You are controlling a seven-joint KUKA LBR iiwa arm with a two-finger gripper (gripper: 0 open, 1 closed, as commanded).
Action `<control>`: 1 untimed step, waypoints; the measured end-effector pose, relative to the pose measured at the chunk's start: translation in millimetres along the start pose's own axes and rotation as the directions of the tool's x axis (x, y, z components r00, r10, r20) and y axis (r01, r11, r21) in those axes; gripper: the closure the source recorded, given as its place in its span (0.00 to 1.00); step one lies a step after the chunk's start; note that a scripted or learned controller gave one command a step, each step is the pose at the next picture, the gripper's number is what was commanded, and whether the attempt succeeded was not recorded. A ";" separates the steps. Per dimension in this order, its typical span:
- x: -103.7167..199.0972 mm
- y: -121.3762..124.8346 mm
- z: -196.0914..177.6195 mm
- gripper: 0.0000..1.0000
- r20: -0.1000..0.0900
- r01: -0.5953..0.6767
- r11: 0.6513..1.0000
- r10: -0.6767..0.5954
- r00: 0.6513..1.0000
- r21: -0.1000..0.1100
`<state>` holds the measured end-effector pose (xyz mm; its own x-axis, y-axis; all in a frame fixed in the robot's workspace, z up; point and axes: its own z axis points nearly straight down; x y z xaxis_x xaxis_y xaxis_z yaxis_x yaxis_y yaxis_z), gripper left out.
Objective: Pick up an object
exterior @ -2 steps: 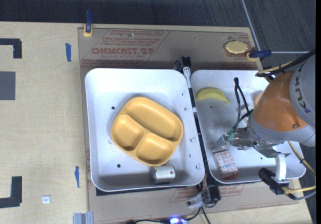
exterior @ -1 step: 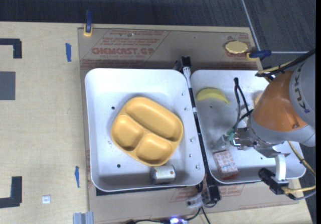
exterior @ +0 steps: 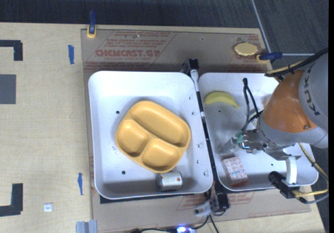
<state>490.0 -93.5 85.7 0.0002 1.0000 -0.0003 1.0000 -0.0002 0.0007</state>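
Camera view: gripper (exterior: 236, 146) low in right bin (exterior: 308, 177), just above small patterned packet (exterior: 235, 168); claw state impossible to tell, perhaps closing in. Approach step, nothing grasped. Next: descend squarely onto packet, clear of banana (exterior: 221, 99). Smooth white bins on cardboard-covered bench (exterior: 135, 49).
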 end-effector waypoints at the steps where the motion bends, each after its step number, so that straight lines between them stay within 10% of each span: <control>1: -0.2 -8.7 -0.4 0.00 0.000 0.001 1.000 -0.001 1.000 -0.005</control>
<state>481.3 -93.7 86.1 -0.0003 1.0000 -0.0004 1.0000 0.0003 0.0055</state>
